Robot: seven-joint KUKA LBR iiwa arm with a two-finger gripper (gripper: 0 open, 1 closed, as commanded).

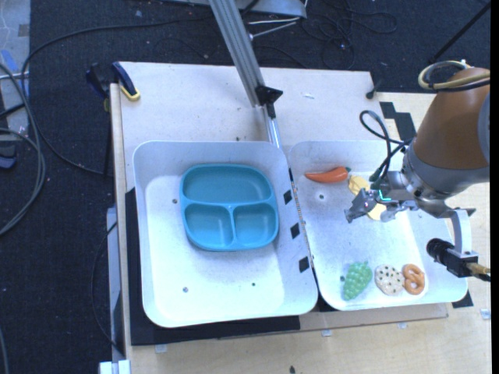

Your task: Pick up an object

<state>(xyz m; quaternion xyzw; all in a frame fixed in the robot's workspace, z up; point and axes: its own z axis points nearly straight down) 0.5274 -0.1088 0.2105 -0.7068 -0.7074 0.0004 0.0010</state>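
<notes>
- The divided plate [229, 207] is showing a plain turquoise blue.
- Both bins [164, 287] are showing white, speckled with small dark dots.
- The chilli [327, 175] is showing orange-red.
- The grape bunch [356, 279] is showing green.
- The cookie [387, 279] is showing pale with dark spots.
- The pretzel [413, 279] is showing orange-brown.
- The worktop [195, 100] is showing pale beige.
- The arm [456, 131] is showing orange-brown above grey.
</notes>
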